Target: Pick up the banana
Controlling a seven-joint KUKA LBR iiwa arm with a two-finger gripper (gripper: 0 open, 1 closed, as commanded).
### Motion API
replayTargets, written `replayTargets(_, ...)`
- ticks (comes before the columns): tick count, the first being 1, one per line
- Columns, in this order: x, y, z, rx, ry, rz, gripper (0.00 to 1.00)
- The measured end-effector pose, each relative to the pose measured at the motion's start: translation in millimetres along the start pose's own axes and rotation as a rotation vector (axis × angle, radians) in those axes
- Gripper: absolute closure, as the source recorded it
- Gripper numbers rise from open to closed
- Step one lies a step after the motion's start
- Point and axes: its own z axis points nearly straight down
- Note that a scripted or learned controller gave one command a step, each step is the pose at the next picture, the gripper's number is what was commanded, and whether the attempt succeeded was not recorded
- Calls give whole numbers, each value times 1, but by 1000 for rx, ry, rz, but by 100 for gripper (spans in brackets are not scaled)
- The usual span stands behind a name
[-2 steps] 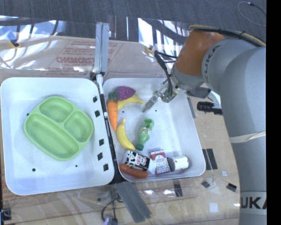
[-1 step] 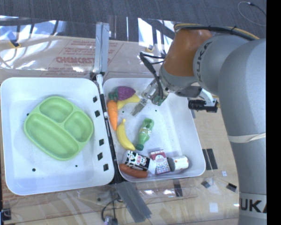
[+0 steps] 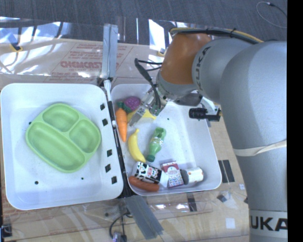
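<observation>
Two shallow white bins side by side on a wooden bench. In the left bin (image 3: 20, 185), a green divided plate (image 3: 63, 136) with three compartments, tilted across the middle. In the right bin (image 3: 212, 158), a crowd of toy groceries.

Banana (image 3: 135, 146) lying free on the right bin's floor, left of centre, curved, running roughly top to bottom. Not between any fingers. Just left of it, an orange carrot (image 3: 121, 123) along the bin's left wall, tip pointing down. Just right of it, a green bottle (image 3: 155, 142), tilted, close beside but apart. Below the banana's lower end, a black-and-white cow-patterned carton (image 3: 147, 172), touching or nearly so. Under that carton, along the front wall, a reddish-brown sausage (image 3: 144, 185). Further right along the front, a small red-and-white carton (image 3: 172, 174) and a white cup-like container (image 3: 194, 175).

Gripper (image 3: 140, 116) poised above the bin's upper left part, over a yellow item (image 3: 150, 115) beside a purple item (image 3: 132, 103), well above the banana's upper end. Whether open or closed: cannot tell; grey arm with orange band filling the right side.

Readable writing: "KUKA" on the arm's base at lower right. Red print on the cardboard behind the bins, too blurred to read.
</observation>
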Motion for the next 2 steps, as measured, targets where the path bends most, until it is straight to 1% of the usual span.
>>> replayTargets(1,-1,0,-11,0,-1,-3,100)
replayTargets(2,35,29,-100,-1,0,254,100)
